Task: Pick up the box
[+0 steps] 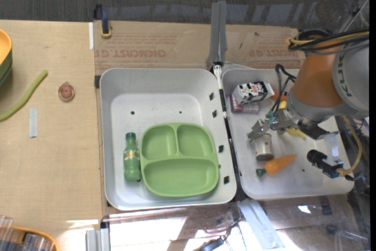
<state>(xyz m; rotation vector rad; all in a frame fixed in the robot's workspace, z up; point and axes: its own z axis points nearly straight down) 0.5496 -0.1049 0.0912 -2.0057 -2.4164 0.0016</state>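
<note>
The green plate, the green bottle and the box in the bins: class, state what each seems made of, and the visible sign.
Green plate: likely matte plastic; uniform colour, smoothly moulded compartments.
Green bottle: probably plastic with a slight sheen; a yellowish label wraps it.
Box: looks like printed cardboard; flat faces, sharp edges, printed graphics.

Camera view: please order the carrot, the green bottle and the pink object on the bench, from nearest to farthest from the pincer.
Counting from the pincer in the right bin:
1. Carrot, same bin, just below it.
2. Green bottle, left bin, beside the green tray.
3. Pink object, on the bench, far left.
</note>
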